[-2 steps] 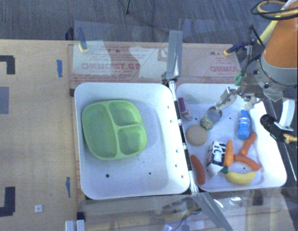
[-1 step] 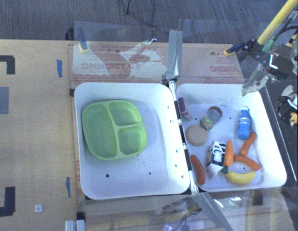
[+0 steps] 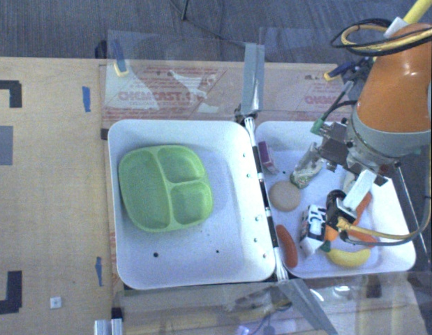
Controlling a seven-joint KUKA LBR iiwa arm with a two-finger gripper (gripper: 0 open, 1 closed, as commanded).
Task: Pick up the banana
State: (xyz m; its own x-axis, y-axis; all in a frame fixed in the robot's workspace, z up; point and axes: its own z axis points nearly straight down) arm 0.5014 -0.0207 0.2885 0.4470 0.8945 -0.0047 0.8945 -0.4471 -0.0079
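Observation:
The yellow banana [image 3: 349,257] lies near the front right corner of the right bin [image 3: 404,257], partly under an orange piece and a cable. My gripper [image 3: 306,171] hangs over the middle back of the same bin, above and to the left of the banana and well apart from it. Nothing of the banana is in its grasp. The grey wrist and orange band of the arm [image 3: 393,89] cover the bin's back right part.
Around the banana lie a red sausage [image 3: 288,246], a tan round disc [image 3: 285,196], a white-and-black small box [image 3: 313,223], an orange carrot-like piece [image 3: 362,208] and a purple item [image 3: 266,156]. A green divided plate [image 3: 167,187] sits in the left bin [image 3: 202,264].

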